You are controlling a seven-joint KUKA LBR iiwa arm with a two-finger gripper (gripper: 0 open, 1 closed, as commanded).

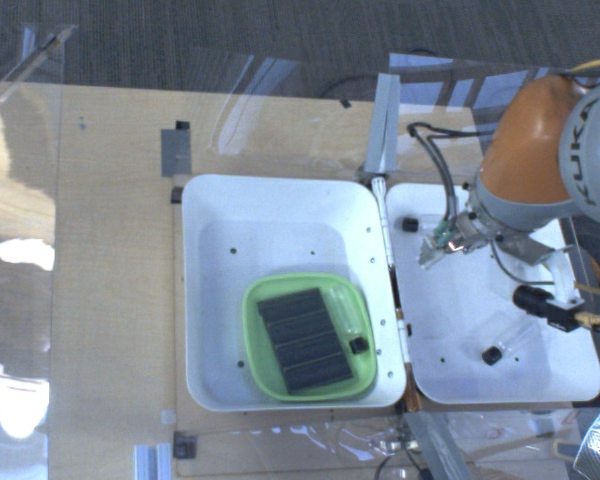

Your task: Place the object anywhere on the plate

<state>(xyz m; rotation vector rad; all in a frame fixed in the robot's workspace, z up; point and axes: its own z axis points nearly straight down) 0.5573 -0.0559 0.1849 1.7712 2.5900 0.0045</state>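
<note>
A pale wooden table (pixel 100 298) carries two white bins. A small black object (pixel 358 345) sits on the green plate (pixel 270 313) in the left bin (pixel 280 203), beside a dark ridged block (pixel 305 339). I hover over the right bin (pixel 580 368); my grip's state I cannot tell.

A green plate (pixel 355 308) holding a black grid (pixel 303 339) sits in the left bin (pixel 220 218).

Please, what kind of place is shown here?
Probably a robotics lab test cell: a robot arm over two white bins on a wooden bench, with a green plate in the left bin.
</note>
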